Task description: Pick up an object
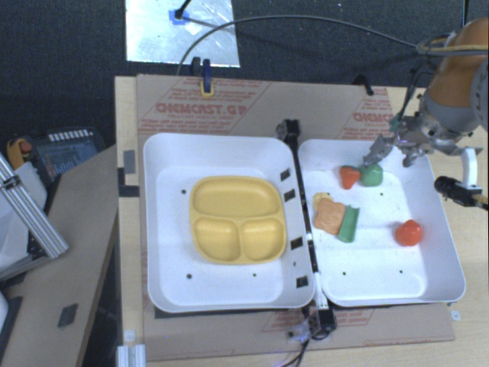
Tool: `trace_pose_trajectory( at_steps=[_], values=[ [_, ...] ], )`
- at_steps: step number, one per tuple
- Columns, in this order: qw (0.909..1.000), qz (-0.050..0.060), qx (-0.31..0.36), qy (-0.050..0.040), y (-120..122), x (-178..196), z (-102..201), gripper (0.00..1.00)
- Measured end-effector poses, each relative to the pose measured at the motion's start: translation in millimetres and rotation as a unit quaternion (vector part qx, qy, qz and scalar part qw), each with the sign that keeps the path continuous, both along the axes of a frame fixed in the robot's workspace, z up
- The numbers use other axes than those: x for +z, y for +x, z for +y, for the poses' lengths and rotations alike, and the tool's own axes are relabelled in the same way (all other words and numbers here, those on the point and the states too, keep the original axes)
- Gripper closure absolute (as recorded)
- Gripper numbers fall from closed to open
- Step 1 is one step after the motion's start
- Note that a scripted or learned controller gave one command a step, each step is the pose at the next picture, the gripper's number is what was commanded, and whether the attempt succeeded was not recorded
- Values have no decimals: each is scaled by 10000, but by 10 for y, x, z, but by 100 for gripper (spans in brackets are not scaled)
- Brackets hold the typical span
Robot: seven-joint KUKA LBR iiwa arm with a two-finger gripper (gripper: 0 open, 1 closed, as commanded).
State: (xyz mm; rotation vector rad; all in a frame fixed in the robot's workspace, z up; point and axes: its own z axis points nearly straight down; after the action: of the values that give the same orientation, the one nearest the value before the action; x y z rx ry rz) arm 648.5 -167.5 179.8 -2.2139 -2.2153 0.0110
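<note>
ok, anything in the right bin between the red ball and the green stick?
Nothing. In the camera view, bare white bin floor runs between the red ball and the green stick.

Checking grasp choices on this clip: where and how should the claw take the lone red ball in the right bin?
Grip the red ball across its middle, coming straight down from above. It looks round, and it sits apart from the other items with bare right bin floor all around.
</note>
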Motion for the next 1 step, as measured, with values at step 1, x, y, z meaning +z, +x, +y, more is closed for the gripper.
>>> trace_pose_trajectory(
  at_steps=[1],
  values=[
    [10000,-69,13,-12,30,91,5,0]
  ],
)
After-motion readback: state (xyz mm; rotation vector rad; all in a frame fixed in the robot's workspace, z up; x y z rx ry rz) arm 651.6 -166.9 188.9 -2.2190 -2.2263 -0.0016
